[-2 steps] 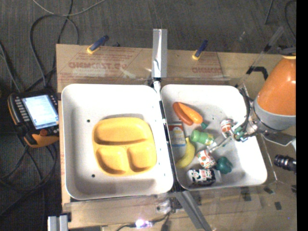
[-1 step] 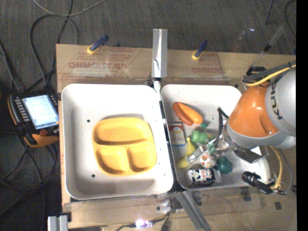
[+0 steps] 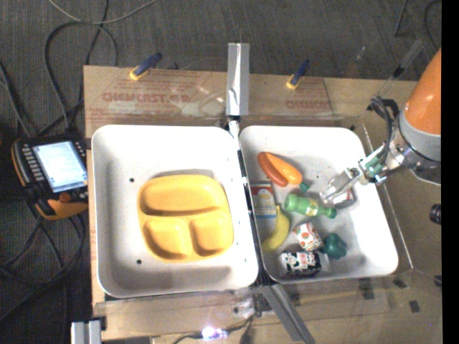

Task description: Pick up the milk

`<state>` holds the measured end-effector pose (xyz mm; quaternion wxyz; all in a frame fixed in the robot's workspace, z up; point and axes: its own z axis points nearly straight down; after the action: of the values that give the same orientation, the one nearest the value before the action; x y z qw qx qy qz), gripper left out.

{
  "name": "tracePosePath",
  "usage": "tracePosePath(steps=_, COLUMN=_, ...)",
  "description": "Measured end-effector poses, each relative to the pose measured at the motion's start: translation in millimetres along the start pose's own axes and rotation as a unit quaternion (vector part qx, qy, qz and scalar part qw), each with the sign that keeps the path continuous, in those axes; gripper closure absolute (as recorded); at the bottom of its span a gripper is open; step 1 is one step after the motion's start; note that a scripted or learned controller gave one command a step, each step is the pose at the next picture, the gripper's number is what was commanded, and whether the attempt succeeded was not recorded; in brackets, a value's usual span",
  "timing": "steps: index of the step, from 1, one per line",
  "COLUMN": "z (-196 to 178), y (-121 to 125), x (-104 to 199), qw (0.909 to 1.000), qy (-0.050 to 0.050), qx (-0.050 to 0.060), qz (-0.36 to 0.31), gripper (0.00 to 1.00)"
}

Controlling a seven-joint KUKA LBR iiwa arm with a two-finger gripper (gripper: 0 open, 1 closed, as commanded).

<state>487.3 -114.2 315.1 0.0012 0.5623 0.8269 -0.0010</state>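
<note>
I log one gripper (image 3: 343, 190) over the right bin (image 3: 373, 253), reached in from the right on the grey arm (image 3: 401, 153) with its orange band; whether it is released or clenched I cannot tell, and I see nothing in its grasp. Its tip sits just beside the cap end of the green bottle (image 3: 310, 206), and I cannot tell whether the two touch. Count of bins: two, white and shallow, side by side. Left bin (image 3: 115, 192): one yellow tray (image 3: 188, 215) with compartments, lying near the middle. Right bin, seven items: one carrot (image 3: 280, 169), orange, slanting across the upper part; one small carton (image 3: 262, 198) with a red top against the left wall; one banana (image 3: 277, 233) below it; one green bottle lying on its side; one small red-and-white piece (image 3: 307, 236), too small to identify; one dark green piece (image 3: 334, 246) beside it; and one milk (image 3: 302, 262), a black-and-white cow-patterned container. The milk lies on its side near the bin's front wall, just below the red-and-white piece, long axis roughly left to right across my view; which end is its top I cannot tell. It is apart from the gripper, with the bottle between them. Off the bench, left: one handheld screen (image 3: 50, 165).
</note>
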Motion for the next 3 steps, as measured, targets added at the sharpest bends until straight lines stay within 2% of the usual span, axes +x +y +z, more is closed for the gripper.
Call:
tracePosePath(steps=1, z=133, y=9, x=37, qw=0.9975, qy=0.003, qx=0.002, qz=0.070, gripper=0.00)
tracePosePath(steps=2, z=198, y=-2, x=7, qw=0.9983, qy=0.001, qx=0.000, qz=0.058, gripper=0.00)
tracePosePath(steps=3, z=190, y=-1, x=8, qw=0.9983, qy=0.003, qx=0.000, qz=0.058, gripper=1.00)
